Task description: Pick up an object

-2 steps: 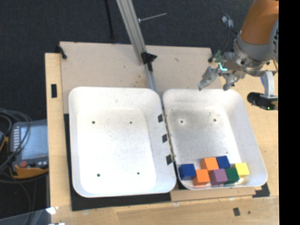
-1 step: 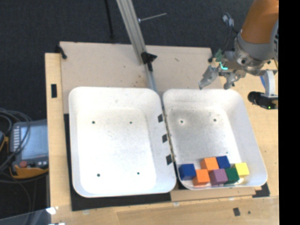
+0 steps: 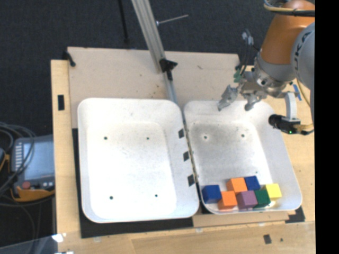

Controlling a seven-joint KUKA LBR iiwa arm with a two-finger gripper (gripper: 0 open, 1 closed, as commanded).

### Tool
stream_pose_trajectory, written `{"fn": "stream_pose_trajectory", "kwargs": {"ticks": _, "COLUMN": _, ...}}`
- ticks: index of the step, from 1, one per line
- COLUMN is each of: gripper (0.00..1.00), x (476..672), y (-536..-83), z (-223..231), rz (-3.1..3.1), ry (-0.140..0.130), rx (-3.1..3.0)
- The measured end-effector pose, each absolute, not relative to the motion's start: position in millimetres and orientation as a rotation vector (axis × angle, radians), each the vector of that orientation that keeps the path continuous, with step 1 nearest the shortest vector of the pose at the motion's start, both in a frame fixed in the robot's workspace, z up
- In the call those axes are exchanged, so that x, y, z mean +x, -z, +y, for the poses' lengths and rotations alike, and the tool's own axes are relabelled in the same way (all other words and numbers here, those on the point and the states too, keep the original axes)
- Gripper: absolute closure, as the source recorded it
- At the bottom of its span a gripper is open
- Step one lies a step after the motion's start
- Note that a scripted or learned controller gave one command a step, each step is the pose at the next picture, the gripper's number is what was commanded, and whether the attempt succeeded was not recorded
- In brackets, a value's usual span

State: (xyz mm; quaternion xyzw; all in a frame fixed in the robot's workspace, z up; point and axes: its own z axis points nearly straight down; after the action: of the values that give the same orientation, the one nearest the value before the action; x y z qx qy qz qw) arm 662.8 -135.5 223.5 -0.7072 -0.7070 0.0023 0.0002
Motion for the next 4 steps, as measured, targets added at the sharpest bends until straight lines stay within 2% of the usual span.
{"fn": "stream_pose_trajectory", "kwargs": {"ticks": 2, "gripper": 0.00, "x": 660.1, "y": -100.3, "z": -132.6, "rz": -2.219, "ry": -0.007, "rx": -2.224}}
{"fn": "stream_pose_trajectory", "kwargs": {"ticks": 3, "gripper": 1.00, "x": 662.5, "y": -116.0, "z": -133.1, "rz": -2.219, "ry": 0.004, "rx": -2.230}}
{"fn": "stream_pose_trajectory", "kwargs": {"ticks": 4, "gripper": 1.00, "x": 660.8, "y": -159.2, "z": -136.3, "rz": -2.219, "ry": 0.004, "rx": -2.229}}
